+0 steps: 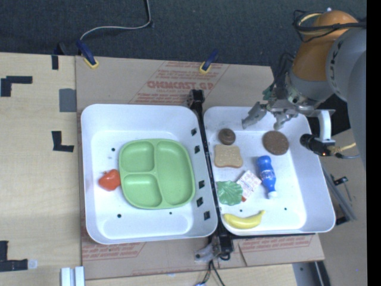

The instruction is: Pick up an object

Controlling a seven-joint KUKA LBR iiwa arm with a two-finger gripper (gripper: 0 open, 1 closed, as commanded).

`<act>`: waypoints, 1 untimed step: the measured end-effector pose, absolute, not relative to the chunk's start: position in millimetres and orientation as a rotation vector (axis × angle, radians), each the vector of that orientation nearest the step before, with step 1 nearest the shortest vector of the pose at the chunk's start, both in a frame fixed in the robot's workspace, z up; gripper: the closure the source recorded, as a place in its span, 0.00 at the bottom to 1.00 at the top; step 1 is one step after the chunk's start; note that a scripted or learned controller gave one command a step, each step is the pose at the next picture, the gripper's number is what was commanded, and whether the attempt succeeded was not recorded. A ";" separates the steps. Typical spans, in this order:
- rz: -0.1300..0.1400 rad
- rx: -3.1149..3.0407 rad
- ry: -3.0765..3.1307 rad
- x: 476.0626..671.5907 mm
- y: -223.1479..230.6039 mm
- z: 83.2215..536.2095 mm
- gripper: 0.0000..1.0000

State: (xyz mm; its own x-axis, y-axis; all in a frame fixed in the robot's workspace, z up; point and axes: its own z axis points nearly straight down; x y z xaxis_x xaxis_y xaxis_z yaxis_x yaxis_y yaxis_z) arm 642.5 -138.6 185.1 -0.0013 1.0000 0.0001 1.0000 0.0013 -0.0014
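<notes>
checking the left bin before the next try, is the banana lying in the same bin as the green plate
No, the banana lies at the near edge of the right bin, while the green plate sits in the left bin.

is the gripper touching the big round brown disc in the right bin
Apart. The camera view shows the open gripper with both fingers above the round brown disc, and a strip of white bin floor lies between them.

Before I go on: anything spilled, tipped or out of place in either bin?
Nothing spilled or damaged. One oddity: the red item lies on the left bin's floor beside the green plate, not on it. The blue bottle lies on its side in the right bin. The claw is open, holding nothing.
</notes>
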 end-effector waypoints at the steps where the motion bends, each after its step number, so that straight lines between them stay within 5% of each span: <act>1: 0.003 -2.217 -2.221 646.8 -98.0 135.0 0.00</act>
State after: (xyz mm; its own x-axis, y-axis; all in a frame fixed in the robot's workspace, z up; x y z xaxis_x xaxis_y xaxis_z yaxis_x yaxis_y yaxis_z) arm 646.8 -98.0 135.0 -0.0018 1.0000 0.0007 1.0000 0.0018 -0.0034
